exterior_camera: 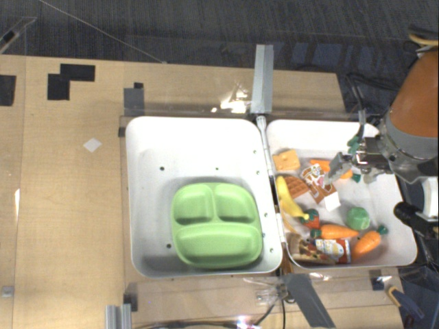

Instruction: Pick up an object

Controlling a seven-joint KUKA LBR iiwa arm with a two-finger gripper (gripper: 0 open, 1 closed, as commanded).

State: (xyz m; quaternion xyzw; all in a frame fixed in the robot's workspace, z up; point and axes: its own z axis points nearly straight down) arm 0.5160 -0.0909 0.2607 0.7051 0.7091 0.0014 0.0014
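The right bin holds a pile of toy food. There is an orange cracker, a brown waffle, a yellow banana, a printed snack packet, a small white block, a green round fruit, two carrots and a red-labelled packet. My gripper hangs over the bin's upper right part, just right of the snack packet and above the green fruit. Nothing visibly sits in it.
The left bin holds a green divided tray toward its front. A metal post stands behind the wall between the bins. The arm's orange band rises at the right edge.
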